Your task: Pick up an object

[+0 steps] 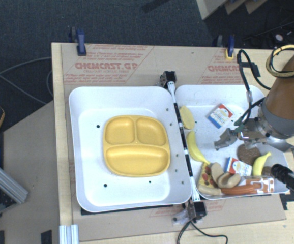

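Nearest the camera, the right bin's (204,92) front corner is a jumble — a hot dog (241,189), a small banana (260,163), a carton (237,166) and a brown disc (248,151), touching or overlapping. Just behind, the gripper (227,139) hangs with fingers seemingly spread, holding nothing (no single target is evident). Closing here risks pinching air. Farther back lies a red-and-blue carton (219,115); the left bin holds a yellow tray (136,145).

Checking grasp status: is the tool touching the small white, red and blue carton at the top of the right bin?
Apart. In the camera view, bare white bin floor separates the carton from the tool.
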`<state>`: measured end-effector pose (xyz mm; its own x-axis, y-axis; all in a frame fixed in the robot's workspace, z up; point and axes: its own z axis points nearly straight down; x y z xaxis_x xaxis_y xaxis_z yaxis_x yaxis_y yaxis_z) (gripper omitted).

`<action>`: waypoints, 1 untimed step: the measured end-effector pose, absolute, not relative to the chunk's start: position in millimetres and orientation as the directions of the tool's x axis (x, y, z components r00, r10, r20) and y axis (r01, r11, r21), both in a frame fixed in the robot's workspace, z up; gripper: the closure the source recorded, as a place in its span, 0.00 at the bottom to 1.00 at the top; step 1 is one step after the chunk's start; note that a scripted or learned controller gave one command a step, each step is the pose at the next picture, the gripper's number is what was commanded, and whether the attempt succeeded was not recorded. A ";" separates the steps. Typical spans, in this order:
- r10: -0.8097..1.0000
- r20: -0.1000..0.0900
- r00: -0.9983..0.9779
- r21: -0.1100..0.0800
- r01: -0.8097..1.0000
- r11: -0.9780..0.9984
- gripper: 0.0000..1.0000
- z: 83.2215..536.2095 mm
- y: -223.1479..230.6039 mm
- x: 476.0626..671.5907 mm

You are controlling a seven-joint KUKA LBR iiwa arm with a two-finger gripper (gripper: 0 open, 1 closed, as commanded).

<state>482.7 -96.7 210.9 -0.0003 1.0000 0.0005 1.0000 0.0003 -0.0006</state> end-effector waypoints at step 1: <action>1.000 0.002 -0.002 -0.008 1.000 0.002 0.00 113.4 -93.6 525.3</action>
<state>525.3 -93.6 113.4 -0.0018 1.0000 0.0019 1.0000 0.0019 -0.0076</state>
